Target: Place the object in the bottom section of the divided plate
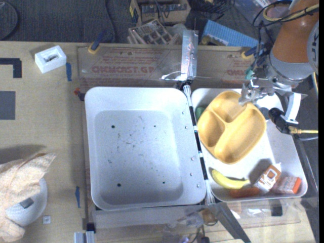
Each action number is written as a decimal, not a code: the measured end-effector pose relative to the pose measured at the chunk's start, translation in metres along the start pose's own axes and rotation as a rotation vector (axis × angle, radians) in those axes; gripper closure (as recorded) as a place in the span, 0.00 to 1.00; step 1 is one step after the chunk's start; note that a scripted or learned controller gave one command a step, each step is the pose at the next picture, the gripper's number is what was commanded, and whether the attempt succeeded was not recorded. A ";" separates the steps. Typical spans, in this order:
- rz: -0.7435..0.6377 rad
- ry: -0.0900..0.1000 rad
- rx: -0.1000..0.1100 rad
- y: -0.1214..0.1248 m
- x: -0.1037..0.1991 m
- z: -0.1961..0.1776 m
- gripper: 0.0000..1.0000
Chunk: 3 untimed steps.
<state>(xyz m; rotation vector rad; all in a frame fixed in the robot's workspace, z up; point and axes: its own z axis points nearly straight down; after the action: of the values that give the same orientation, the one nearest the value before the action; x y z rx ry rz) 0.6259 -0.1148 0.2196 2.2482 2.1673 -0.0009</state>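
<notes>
Arm: the grey arm with the orange band (298,22) is seen at the upper right, reaching over the right bin.
Hand: the hand (251,92) is placed at the upper right rim of the divided plate; whether it is spread or pressed together cannot be told, and nothing is seen carried in it.
Divided plate: the yellow divided plate (232,127) is lying in the right bin, tilted, with its left edge near the wall between the two bins. Three sections are seen in it, and no object is seen inside them.
Right bin: the right bin (293,151) carries the plate and, near its lower edge, several small things.
Banana: a yellow banana (228,179) is lying just below the plate, close to its lower rim.
Small carton: a white and orange small carton (268,177) is seen to the right of the banana.
Orange packet: an orange packet (287,185) is lying just beside the carton, in the lower right corner.
Green thing: a small green thing (199,112) is partly hidden at the left edge of the plate; what it is cannot be told.
Left bin: the left bin (101,105) is white, with only small dark specks on its floor.
Worktop: on the worktop (35,130), a small white box (50,58) is seen at the upper left and a crumpled cloth (23,178) at the lower left.
</notes>
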 end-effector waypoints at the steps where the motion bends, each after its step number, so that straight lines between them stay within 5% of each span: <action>1: -0.040 0.002 0.017 0.039 0.063 -0.052 1.00; 2: -0.181 0.012 0.018 -0.047 0.093 -0.110 1.00; 3: -0.181 0.010 0.024 -0.046 0.092 -0.116 1.00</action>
<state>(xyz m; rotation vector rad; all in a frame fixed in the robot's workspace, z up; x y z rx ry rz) 0.5821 -0.0199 0.3334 2.0589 2.3795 -0.0186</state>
